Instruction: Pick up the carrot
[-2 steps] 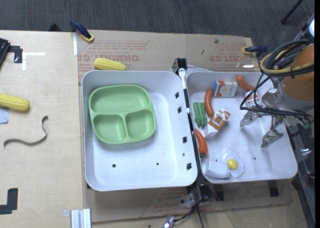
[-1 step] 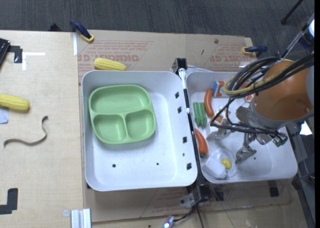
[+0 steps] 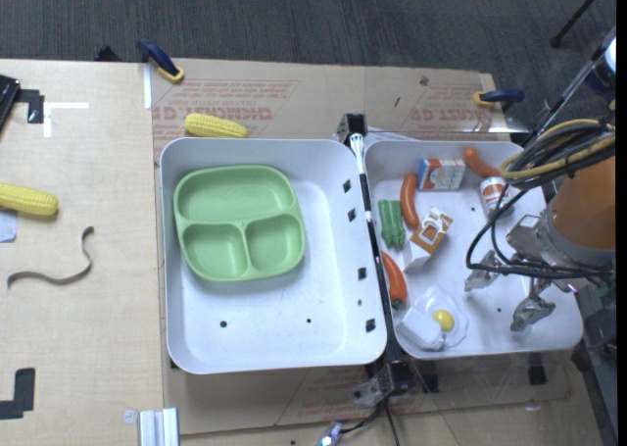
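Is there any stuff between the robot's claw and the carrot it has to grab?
Yes, probably. The gripper hangs over the right bin's right side. The carrot lies along its left wall. The fried egg lies partly between them, and the small orange-and-white carton sits right beside the carrot.

Robotics lab, clamped cardboard (image 3: 294, 101), cables (image 3: 549, 155)
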`<state>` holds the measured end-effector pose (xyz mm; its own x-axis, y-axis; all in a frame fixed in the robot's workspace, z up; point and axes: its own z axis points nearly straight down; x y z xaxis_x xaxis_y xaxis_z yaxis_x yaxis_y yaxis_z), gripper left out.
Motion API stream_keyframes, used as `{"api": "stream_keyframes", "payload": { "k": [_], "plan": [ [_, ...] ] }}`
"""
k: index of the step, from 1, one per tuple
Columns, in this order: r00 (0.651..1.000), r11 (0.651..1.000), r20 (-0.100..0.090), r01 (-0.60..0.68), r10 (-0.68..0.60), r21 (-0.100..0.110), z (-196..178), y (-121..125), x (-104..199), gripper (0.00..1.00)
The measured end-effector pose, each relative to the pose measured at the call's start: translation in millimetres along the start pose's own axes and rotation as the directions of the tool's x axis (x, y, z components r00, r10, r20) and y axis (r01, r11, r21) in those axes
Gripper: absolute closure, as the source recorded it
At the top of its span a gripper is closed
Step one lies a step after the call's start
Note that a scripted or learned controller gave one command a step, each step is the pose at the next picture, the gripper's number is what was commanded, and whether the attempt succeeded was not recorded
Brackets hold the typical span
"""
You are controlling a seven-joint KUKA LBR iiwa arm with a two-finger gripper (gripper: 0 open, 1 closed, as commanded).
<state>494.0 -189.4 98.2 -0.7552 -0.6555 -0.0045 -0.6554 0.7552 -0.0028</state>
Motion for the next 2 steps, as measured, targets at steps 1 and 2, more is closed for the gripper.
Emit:
{"api": "stream_keyframes", "payload": {
  "k": [1,2],
  "plan": [
    [0.99,0.99,0.002,0.14,-0.14,0.0,5.7,-33.8,-50.2,0.0],
    [0.961,0.961,0.0,0.276,-0.276,-0.004,6.5,38.9,-48.3,0.0]
  ]
}}
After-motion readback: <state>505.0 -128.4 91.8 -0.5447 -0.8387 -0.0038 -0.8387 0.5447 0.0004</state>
